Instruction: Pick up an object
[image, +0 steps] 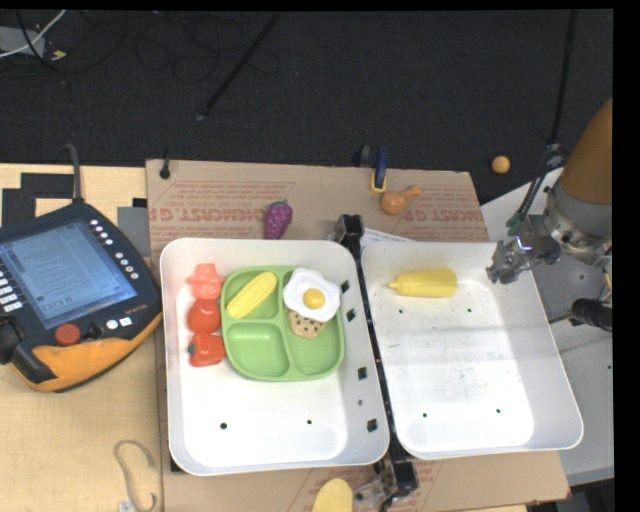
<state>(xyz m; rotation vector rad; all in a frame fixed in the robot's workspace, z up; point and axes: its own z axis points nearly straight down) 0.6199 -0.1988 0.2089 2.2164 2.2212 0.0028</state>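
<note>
Gripper (508, 262) poised at the upper right rim of the right bin (540, 400), dark fingers angled down and toward the bin's middle; open or shut not to be told from this slant, and nothing visible between them. Nearest candidate for the pick: a yellow mustard bottle (424, 284), lying on its side on the right bin's floor near the back wall, off to the gripper's left in the picture and a touch lower. Long axis running roughly side to side across the view, nozzle end pointing at the left bin (260, 440), blunt end turned toward the gripper. Judged from that, a short move across and down, with the fingers closing across the narrow width rather than along the length. Bare white floor all round the bottle, back wall close behind it, so plenty of room in front and to either side. Left bin busier: a green divided plate (268, 350) carrying a corn cob (250, 293), a fried egg (312, 296) and a cookie (304, 324), with red toy pieces (204, 315) beside it. Outside the bins, on the cardboard (230, 195), a purple grape bunch (277, 218) and an orange toy (398, 199); a teach pendant (70, 290) on the bench at left.
</note>
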